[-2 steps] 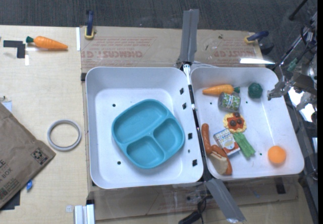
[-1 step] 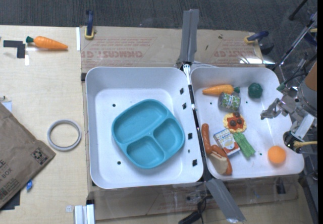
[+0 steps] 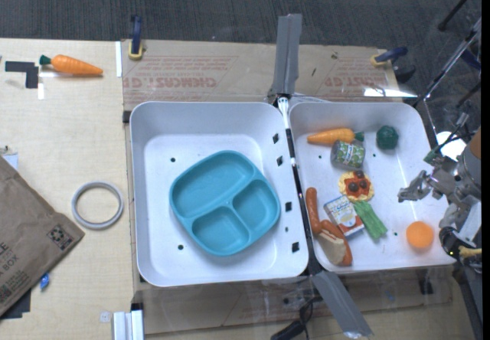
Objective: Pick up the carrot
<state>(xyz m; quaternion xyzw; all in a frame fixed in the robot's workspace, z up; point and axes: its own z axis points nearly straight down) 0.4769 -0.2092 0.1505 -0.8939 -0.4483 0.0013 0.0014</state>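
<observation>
An orange carrot with a green top lies at the back of the right bin, near its left wall. A second carrot rests on the bench at the far left, outside both bins. My gripper hangs low over the right side of the right bin, well to the right of and nearer than the carrot in that bin. Nothing is seen held in it.
Around the bin carrot lie a green can, a dark green vegetable, a pizza slice, a juice box, a sausage and an orange ball. The left bin holds a blue divided plate. A tape ring sits on the bench.
</observation>
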